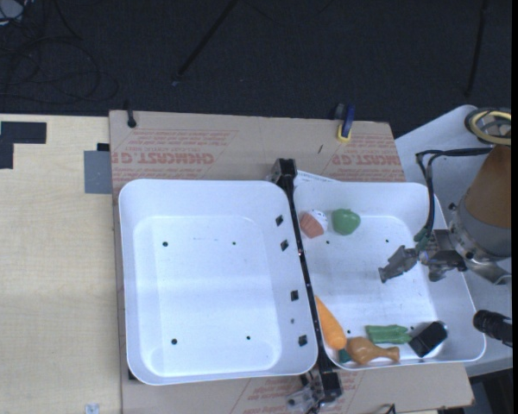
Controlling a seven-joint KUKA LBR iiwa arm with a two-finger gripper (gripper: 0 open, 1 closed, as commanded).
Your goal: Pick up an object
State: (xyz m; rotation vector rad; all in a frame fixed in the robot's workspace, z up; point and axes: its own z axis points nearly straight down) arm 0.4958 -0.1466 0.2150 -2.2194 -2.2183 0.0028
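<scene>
My gripper [414, 269] hangs over the right side of the right bin [371, 201], with the grey arm and its orange band [494, 188] coming in from the right. It looks open, and nothing sits between its two grey fingers [395, 266]. Loose objects lie in this bin. A green ball [346, 222] and a pink-orange piece [311, 224] are at the back left. An orange carrot [330, 321], a brown drumstick-shaped toy [371, 350], a flat green piece [387, 333] and a black block [428, 339] lie along the front. The gripper is above bare bin floor, apart from all of them.
The left bin [138, 231] sits beside the right one, with a black divider rail [298, 266] between them. Both rest on a cardboard sheet [207, 145]. Black cables [427, 188] loop near the arm at the right.
</scene>
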